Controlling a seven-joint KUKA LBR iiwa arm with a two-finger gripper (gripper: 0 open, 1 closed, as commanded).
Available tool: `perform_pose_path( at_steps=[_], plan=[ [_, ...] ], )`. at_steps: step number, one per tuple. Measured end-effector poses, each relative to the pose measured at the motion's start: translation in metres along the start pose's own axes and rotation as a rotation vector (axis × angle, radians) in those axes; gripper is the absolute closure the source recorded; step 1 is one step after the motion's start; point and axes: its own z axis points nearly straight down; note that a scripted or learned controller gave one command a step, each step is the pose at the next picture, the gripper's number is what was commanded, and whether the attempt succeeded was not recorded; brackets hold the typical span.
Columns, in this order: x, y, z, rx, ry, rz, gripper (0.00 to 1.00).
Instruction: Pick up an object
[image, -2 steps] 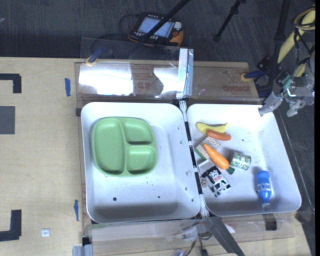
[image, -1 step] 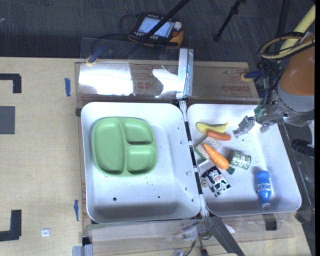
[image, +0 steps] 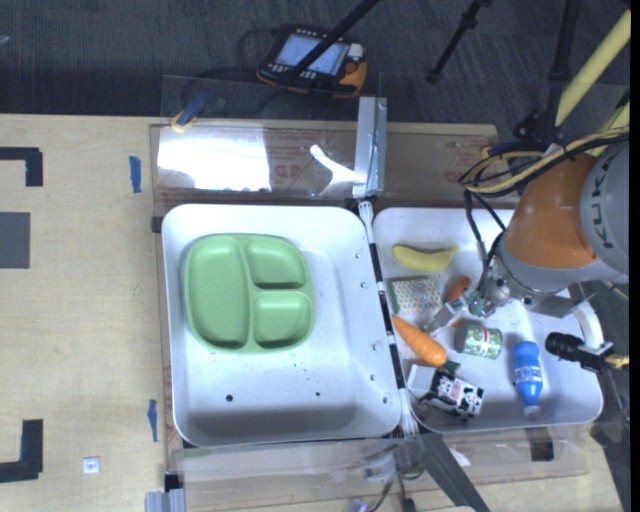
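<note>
carrot (image: 421, 341) looks like the nearest grab, lying in the right bin (image: 580, 405) at about 7 o'clock from the gripper (image: 462, 310), which hangs low over the clutter with the can (image: 481, 342) at its 5 o'clock and the banana (image: 424, 257) at 11. honestly cant tell if the claw is released or clenched, it's tiny and blurs into shiny bits under the wrist. my guess is stuff's packed so tight it could nudge the can or close on nothing; the green tray (image: 247, 290) sits alone in the left bin (image: 200, 405).

The gripper (image: 462, 310) is low in the right bin (image: 580, 400), just beside the carrot (image: 420, 342) and the green can (image: 482, 342).
</note>
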Motion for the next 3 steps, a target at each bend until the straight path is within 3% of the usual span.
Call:
perform_pose_path(
  at_steps=[1, 2, 3],
  plan=[
    [-0.027, -0.031, -0.059, 0.001, -0.001, -0.253, 0.0],
    [0.011, -0.022, 0.0, -0.001, -0.001, -0.214, 0.0],
    [-0.025, 0.018, 0.001, -0.001, -0.001, -0.307, 0.0]
  ],
)
